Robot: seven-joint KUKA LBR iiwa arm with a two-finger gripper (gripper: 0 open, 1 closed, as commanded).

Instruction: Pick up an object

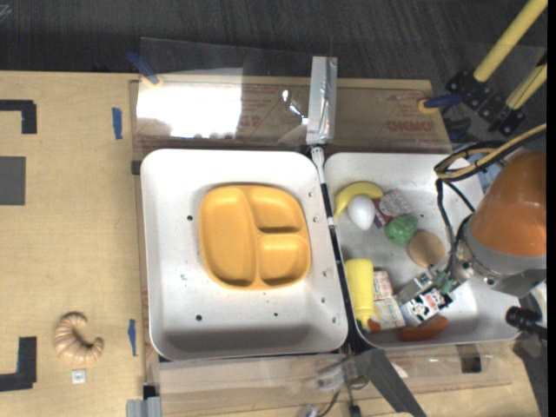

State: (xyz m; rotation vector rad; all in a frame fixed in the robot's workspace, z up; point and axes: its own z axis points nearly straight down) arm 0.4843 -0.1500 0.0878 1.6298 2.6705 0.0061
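The right-hand shallow white plastic bin (pixel 393 341) is crowded, and that crowding is the main risk. The gripper (pixel 432 287) sits low in this bin, just right of the yellow plastic mustard bottle (pixel 360 287) that lies along the bin's left wall, and its tip is lost among a small printed black-and-white packet (pixel 428 302) and a red sausage-shaped toy (pixel 423 327) lying below the packet. How wide it stands, or whether it has anything in its grasp, I cannot tell. Above the bottle lie a yellow plastic banana (pixel 355 195), a white egg (pixel 360 215), a green round toy (pixel 401 230) and a tan oval toy (pixel 425 249), all close together. With things packed this tightly, a closing grip may catch the edge of the flat packet only, or nudge the rounded pieces aside so nothing is truly seized. The smooth bottle would likely slip if pinched off-centre. The loose black cables (pixel 454 200) near the orange wrist band (pixel 519 207) could also snag.
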